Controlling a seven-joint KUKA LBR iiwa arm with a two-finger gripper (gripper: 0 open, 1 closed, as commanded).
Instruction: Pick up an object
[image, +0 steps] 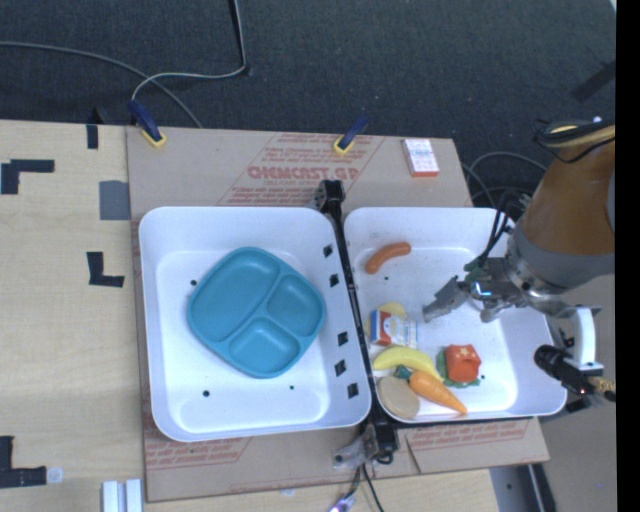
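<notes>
The right bin (440, 232) holds several toy foods. An orange-brown sausage (387, 256) lies at its back left. A small white carton (392, 328) sits by the left wall, with a yellow banana (405, 358), an orange carrot (437, 391), a red strawberry-like piece (461, 363) and a tan round disc (400, 401) in front of it. My gripper (461, 306) hangs over the middle of this bin, above and to the right of the carton. It is open with nothing between its fingers.
The left bin (160, 250) carries a blue divided plate (257, 311). A black divider with clips (343, 290) runs between the bins. The grey arm with its orange band (570, 215) covers the right bin's right side. A small red-and-white card (421, 157) lies on the cardboard behind.
</notes>
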